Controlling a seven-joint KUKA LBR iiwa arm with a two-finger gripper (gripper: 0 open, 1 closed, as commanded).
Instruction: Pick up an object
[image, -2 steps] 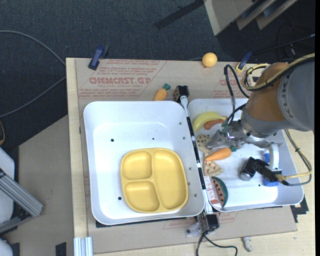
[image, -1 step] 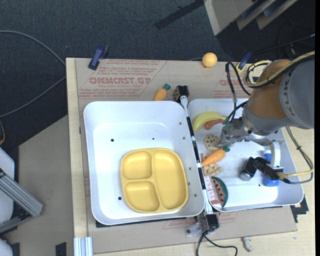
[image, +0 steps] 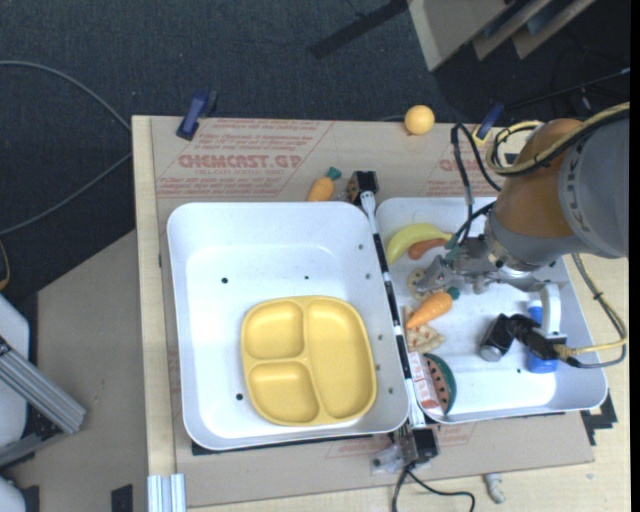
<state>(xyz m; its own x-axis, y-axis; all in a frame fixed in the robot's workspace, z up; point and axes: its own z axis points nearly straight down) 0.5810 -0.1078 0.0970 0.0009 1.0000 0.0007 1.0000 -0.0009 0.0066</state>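
Arm (image: 560, 190) enters from the right edge of frame, upper half. The grey body w/ orange band sits over the upper right part of the right bin (image: 500, 388), and the wrist bends down and toward frame centre. Gripper (image: 447, 272) is low over the upper left part of that bin, pointing toward the divider btwn the bins. Jaw state: can't tell, the metal parts blur together from this angle. Nothing is visibly held.

Right bin contents, all along its left side:
- banana (image: 415, 240), upper left corner, just above-left of the gripper. Contact unclear.
- carrot (image: 430, 308), just below the gripper, lying at a slant w/ its green end toward the gripper. Close to it, but whether they touch can't be made out.
- small pale item (image: 424, 338) right under the carrot (too small to ID).
- watermelon slice (image: 438, 383), lower left corner, against the bin wall.

Left bin (image: 250, 250), centre of frame: one yellow divided plate (image: 308, 358) w/ three compartments, lying flat in the lower right part of the bin.

Outside the bins, on the board w/ red lettering (image: 240, 158): an orange ball (image: 420, 120) at top centre-right, a small orange toy (image: 322, 188) just above the left bin's top edge, and a blue clamp (image: 195, 112) at the board's upper left corner.
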